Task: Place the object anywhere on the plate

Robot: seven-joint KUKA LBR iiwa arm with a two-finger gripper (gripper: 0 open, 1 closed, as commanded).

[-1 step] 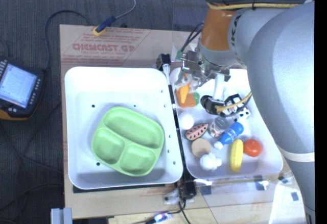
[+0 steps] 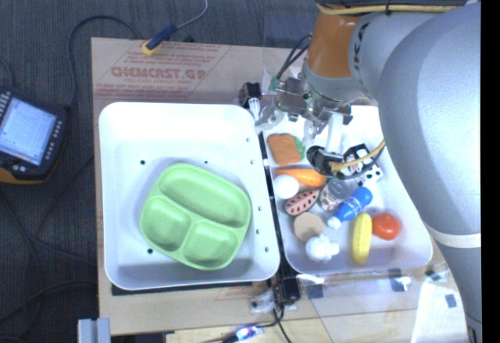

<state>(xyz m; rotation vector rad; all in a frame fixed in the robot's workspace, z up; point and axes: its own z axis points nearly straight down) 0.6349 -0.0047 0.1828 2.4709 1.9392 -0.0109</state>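
Left bin (image 2: 125, 138): the green plate (image 2: 197, 215) lies in the middle; free floor around it.
Right bin (image 2: 406, 244): crowded with a carrot (image 2: 301, 176), a blue bottle (image 2: 351, 207), a banana (image 2: 360, 238) and a tomato (image 2: 386, 226), close together.
Above right bin: the arm (image 2: 422, 60) covers its far part.

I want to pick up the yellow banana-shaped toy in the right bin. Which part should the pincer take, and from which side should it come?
Grip the yellow banana across its narrow middle, coming straight down from above. It lies flat and long, running toward the near wall of the right bin. The red tomato sits close on one side and a white piece on the other, so the pincer fingers should close across the width, where small gaps seem to remain.
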